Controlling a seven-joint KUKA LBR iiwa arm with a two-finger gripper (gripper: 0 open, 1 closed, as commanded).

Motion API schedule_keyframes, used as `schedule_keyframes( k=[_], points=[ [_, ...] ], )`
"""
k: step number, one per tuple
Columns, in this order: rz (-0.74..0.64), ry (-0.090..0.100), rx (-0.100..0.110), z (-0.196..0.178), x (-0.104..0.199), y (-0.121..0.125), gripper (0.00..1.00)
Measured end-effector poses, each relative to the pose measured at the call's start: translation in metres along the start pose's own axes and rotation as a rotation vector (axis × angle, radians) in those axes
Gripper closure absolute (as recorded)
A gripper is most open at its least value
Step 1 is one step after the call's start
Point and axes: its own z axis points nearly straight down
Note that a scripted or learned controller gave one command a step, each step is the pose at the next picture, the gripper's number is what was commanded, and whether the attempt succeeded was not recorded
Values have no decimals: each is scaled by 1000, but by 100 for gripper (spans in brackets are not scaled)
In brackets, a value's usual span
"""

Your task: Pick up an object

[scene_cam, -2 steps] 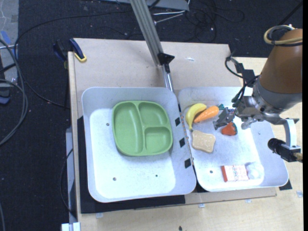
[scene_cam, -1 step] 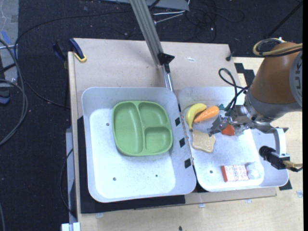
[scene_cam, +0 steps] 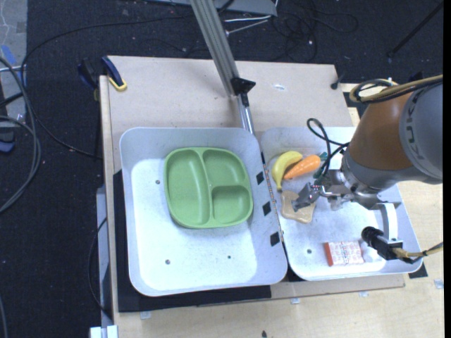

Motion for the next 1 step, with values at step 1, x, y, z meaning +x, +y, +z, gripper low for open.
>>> schedule_keyframes(
  k=[1],
  points=[
    [1, -1, -6, -14, 0, 1, 100]
  ],
)
